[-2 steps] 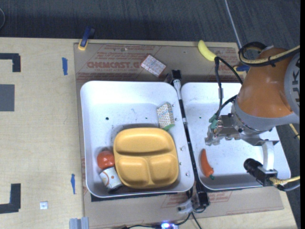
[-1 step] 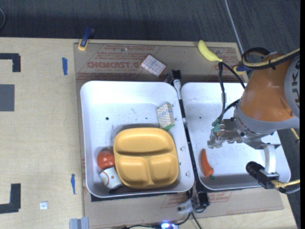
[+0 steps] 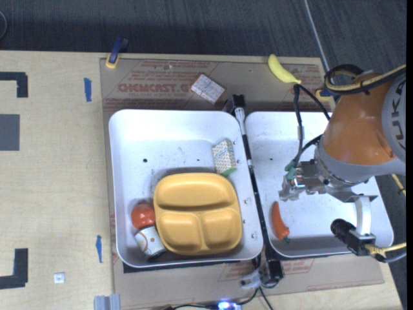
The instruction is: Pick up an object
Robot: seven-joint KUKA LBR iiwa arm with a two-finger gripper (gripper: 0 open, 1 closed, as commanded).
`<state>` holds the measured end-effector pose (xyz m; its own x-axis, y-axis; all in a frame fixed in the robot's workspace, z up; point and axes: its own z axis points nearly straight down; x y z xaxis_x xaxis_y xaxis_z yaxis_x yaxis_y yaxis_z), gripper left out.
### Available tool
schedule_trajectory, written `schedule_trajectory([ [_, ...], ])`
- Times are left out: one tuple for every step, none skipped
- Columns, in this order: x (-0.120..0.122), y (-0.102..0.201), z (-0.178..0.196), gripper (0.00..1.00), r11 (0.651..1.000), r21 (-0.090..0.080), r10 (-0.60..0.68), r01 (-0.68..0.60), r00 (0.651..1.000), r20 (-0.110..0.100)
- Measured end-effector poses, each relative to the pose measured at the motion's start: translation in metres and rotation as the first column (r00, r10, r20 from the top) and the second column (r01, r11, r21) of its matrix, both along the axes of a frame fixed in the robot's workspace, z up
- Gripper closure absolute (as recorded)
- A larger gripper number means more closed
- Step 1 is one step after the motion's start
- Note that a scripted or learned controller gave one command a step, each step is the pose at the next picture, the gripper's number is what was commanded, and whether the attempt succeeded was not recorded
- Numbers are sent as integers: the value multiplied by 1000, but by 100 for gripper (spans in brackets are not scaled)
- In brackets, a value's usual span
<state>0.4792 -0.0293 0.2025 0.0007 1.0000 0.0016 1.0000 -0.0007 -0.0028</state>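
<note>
A: What does the yellow tray [image 3: 197, 212] hide?

B: Part of the red ball [image 3: 142, 215] and part of the small can [image 3: 149, 240], both tucked under its left edge. I can't make out the print on the can.

A: And right of the tray?

B: The hand [image 3: 292, 186] is a blur of metal and wires; its fingers can't be read. The arm [image 3: 361, 134] above it runs off the picture's right edge.

A: The card [image 3: 207, 88] above the tray?

B: Its print is too small to tell. The packet [image 3: 224, 155] by the tray's top corner is the same.
</note>
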Motion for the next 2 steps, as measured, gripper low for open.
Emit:
schedule_trajectory([
  [0, -10, -2, 100, 1000, 0, 0, 0, 1000, 0],
  [0, 9, -1, 100, 1000, 0, 2, -2, 1000, 2],
])
